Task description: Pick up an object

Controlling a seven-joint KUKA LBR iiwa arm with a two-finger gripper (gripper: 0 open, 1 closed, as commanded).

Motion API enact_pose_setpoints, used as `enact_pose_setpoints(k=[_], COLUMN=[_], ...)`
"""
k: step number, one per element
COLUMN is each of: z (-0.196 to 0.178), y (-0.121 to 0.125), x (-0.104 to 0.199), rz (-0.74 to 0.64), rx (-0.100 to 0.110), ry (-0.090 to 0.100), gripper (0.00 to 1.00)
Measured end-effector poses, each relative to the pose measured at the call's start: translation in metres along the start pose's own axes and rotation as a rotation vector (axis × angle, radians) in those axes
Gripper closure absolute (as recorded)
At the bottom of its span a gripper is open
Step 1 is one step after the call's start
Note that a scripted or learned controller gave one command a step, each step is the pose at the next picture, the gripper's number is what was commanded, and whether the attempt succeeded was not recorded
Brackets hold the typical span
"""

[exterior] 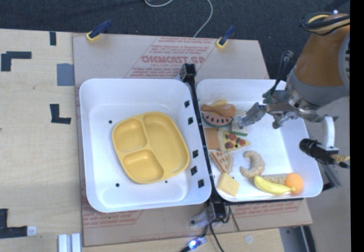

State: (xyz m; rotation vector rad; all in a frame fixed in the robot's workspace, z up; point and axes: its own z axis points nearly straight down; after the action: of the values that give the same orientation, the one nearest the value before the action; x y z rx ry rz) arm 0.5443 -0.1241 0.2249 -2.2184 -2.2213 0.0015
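Toy foods [233, 143] crowd the bin floor [278, 143] left of and below the tool [245, 120]; its right lies bare.

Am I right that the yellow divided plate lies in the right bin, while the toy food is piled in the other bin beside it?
Not quite: the camera view shows the yellow divided plate in the left bin, and the toy food is piled in the right bin beside it.
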Motion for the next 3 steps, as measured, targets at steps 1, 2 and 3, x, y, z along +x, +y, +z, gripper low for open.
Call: enact_pose_setpoints(k=[1,2,3], z=[0.047,0.092,0.14], y=[-0.002,-0.001,0.0], x=[-0.008,-0.005,-0.005], rz=[0.001,0.0,0.001], rx=[0.004,0.005,-0.002], ry=[-0.001,0.0,0.0], gripper=[0.0,0.0,0.0])
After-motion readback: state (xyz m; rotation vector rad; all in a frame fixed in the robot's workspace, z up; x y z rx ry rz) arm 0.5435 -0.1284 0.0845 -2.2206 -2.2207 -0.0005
